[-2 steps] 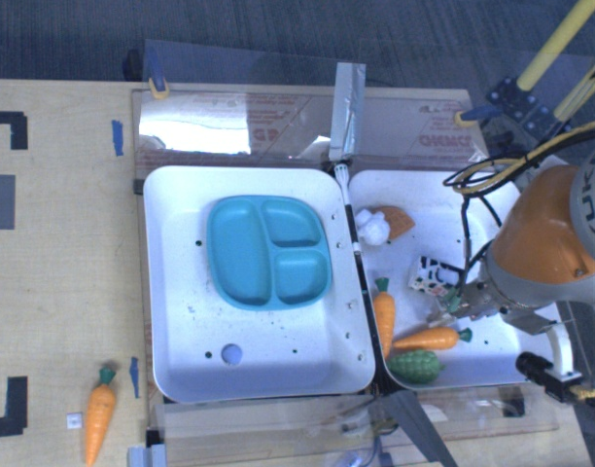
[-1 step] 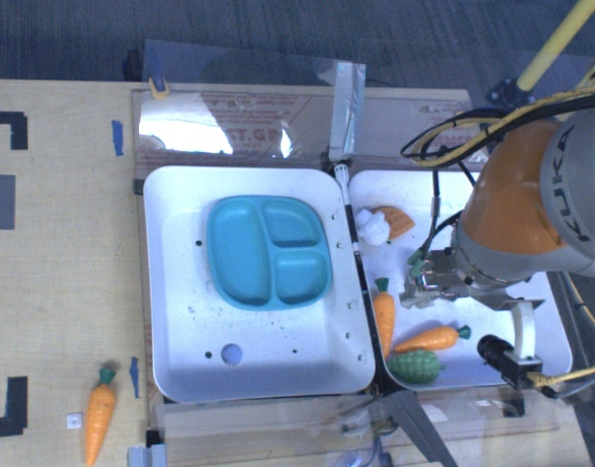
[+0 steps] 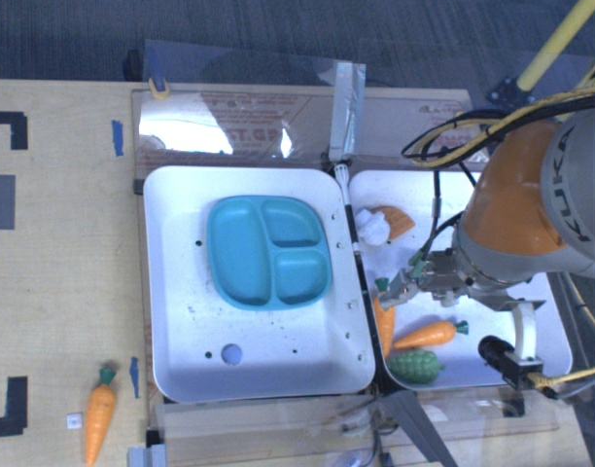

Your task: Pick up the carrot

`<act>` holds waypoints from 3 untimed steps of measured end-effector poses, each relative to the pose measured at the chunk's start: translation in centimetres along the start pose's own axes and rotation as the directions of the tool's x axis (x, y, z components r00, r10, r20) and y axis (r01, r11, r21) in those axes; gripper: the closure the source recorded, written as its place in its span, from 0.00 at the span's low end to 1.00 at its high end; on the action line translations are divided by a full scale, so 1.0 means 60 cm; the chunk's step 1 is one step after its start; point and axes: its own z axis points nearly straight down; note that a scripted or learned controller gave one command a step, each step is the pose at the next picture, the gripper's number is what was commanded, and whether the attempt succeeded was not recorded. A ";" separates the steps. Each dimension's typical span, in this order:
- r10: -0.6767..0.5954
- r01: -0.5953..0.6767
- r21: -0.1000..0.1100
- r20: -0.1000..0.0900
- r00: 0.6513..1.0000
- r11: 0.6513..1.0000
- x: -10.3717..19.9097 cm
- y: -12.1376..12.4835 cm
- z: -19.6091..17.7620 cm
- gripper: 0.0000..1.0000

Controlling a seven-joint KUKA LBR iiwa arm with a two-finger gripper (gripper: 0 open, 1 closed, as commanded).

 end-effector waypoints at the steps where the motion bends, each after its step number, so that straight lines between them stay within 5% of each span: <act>1: -0.055 0.055 0.006 0.001 0.999 0.998 -0.109 -0.004 0.081 0.00; 2: -0.190 0.190 -0.002 0.000 0.982 0.982 -0.111 0.000 0.162 0.00; 3: -0.375 0.375 -0.004 0.002 0.927 0.927 -0.119 0.002 0.161 0.00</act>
